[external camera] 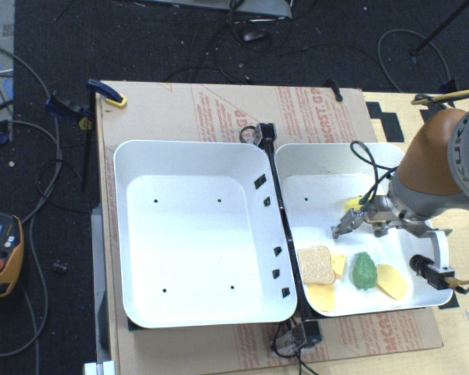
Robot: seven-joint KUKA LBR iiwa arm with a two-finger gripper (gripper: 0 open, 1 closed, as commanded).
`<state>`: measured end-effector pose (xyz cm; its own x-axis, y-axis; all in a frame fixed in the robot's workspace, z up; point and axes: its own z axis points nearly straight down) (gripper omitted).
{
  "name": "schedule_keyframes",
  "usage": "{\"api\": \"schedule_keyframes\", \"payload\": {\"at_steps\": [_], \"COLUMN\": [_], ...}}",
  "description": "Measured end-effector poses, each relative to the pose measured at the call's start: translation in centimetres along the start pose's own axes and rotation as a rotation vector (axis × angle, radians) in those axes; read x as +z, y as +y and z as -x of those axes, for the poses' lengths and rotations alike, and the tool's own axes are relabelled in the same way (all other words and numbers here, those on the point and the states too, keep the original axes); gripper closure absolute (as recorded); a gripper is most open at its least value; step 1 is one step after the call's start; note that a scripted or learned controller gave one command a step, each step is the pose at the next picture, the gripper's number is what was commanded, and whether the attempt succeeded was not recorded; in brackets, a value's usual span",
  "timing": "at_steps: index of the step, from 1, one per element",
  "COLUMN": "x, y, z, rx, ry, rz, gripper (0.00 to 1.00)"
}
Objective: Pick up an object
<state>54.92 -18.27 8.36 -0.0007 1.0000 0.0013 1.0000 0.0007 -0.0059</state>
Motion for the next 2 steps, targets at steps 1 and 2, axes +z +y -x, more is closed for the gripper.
{"api": "schedule_keyframes", "payload": {"at_steps": [1,2], "x": [-0.5,-1.6], "y": [4.9,4.8], "z": [2.4,2.4], "rx": [0.000,0.000], "ry": [-0.002,-0.001], "rz": [0.008,0.007], "gripper": [0.00,1.00]}}
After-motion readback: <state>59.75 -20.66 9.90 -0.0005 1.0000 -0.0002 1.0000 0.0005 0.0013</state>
